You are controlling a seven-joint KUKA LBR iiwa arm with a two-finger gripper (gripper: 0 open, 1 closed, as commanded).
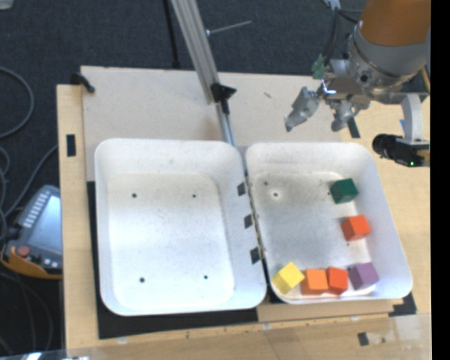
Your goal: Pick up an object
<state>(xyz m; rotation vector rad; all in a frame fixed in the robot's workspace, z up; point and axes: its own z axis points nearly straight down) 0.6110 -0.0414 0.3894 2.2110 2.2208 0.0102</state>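
Note:
The right bin (285, 223) holds several small blocks. A green block (343, 190) lies near its far right side, with an orange-red block (355, 226) below it. Along the front edge sit a yellow block (289, 276), two orange blocks (315, 280) (337, 279) and a purple block (363, 274). My gripper (321, 112) hangs above the back rim of the right bin, well clear of the blocks. Its fingers are spread apart and nothing sits between them.
The left bin (169, 223) lies beside the right one. A slanted aluminium bar (199, 47) rises from the seam between the bins. Cables and a teach pendant (37, 227) lie off the bench to the left.

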